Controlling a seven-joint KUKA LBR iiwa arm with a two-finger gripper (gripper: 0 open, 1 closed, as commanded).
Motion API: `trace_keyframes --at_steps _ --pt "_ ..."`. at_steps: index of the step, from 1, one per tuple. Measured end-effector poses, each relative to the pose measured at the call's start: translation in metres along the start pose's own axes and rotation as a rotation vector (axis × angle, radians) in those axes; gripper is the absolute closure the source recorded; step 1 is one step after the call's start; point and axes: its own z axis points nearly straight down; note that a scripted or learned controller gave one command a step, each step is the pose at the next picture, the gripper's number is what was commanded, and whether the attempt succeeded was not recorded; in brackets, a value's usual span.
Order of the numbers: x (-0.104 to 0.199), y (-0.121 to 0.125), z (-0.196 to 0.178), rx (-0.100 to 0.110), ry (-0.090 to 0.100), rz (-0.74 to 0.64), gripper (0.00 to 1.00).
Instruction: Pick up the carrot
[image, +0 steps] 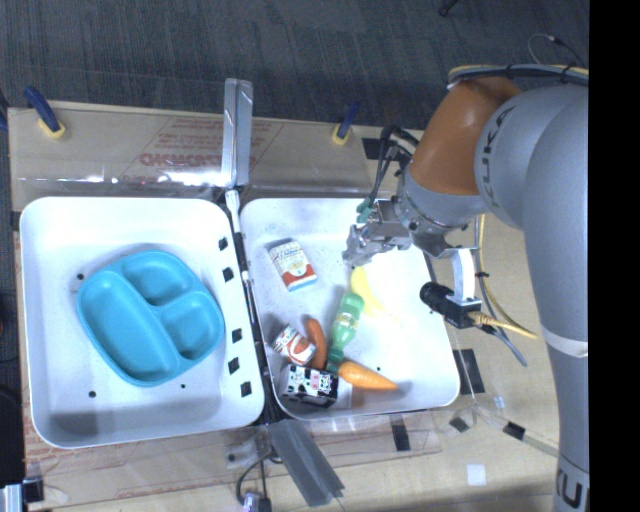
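Note:
The orange carrot lies near the front edge of the right bin, its thick end by a black-and-white box. My gripper hangs over the middle of the right bin, well behind the carrot and above a yellow item. Nothing shows between its fingers.
A green bottle, a small orange sausage-like piece, a red-and-white can and a small red-and-white carton share the right bin. The left bin holds a blue divided plate. My arm covers the right bin's far right corner.

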Motion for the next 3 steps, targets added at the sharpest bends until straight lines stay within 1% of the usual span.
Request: trace_keyframes --at_steps 1,2,3 --pt "-0.001 -0.057 0.047 0.000 -0.001 -0.104 0.00" --pt "-0.002 -0.111 0.082 -0.001 0.000 -0.267 0.00" --pt "0.018 -0.110 0.110 -0.003 0.000 -0.366 0.00"
